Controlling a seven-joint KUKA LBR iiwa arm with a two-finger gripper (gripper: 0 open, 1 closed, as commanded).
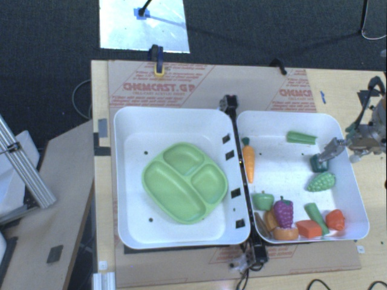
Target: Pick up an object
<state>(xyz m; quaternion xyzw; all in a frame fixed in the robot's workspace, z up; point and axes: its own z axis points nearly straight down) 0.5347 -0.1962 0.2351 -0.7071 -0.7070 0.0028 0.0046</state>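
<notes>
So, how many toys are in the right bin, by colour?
Green toys: 5
Orange toys: 2
Red toys: 2
Purple toy: 1
Total: 10

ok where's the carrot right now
The carrot lies in the right bin, along its left wall, with the green pepper below it in the camera view.
</notes>
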